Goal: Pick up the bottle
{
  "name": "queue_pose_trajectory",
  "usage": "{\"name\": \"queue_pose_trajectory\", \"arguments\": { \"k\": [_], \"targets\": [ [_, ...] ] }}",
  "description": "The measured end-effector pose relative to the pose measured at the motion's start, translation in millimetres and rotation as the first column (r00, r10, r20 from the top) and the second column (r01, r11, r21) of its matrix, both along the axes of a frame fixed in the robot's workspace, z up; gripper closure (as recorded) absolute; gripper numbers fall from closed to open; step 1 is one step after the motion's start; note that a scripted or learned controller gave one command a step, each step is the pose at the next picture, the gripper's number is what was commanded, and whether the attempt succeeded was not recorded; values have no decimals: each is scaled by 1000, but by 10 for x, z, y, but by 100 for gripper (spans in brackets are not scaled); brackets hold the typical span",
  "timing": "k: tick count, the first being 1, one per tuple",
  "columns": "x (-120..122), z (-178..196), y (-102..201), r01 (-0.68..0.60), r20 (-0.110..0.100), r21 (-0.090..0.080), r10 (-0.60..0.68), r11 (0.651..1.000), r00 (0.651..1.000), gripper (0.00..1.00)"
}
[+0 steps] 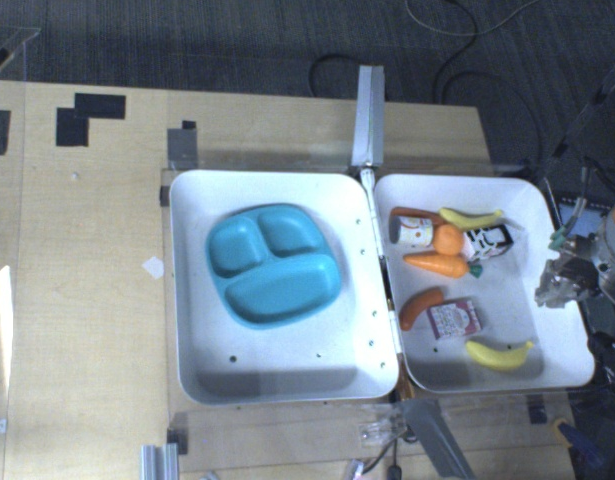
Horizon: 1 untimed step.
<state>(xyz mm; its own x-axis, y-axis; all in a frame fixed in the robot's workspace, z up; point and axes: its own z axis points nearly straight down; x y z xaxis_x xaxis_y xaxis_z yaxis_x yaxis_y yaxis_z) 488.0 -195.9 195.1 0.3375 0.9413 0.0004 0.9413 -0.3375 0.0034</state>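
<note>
bottle lies on its side at the upper left of the right bin, long axis across; my gripper sits at the bin's right rim, so bottle lies leftward and slightly up.

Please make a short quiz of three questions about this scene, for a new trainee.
1. True or false: the blue plate lies in the right bin.
2. How many bananas are in view?
3. The tool is: A) over the left bin; B) at the right bin's right edge; C) on the carrot.

Key: 1 false; 2 two, and; 3 B.
</note>
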Motion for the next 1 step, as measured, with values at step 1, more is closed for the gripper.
{"name": "queue_pose_trajectory", "arguments": {
  "k": [1],
  "targets": [
    [-1,-46,535,352,-2,2,-352,936,936,100]
  ]
}}
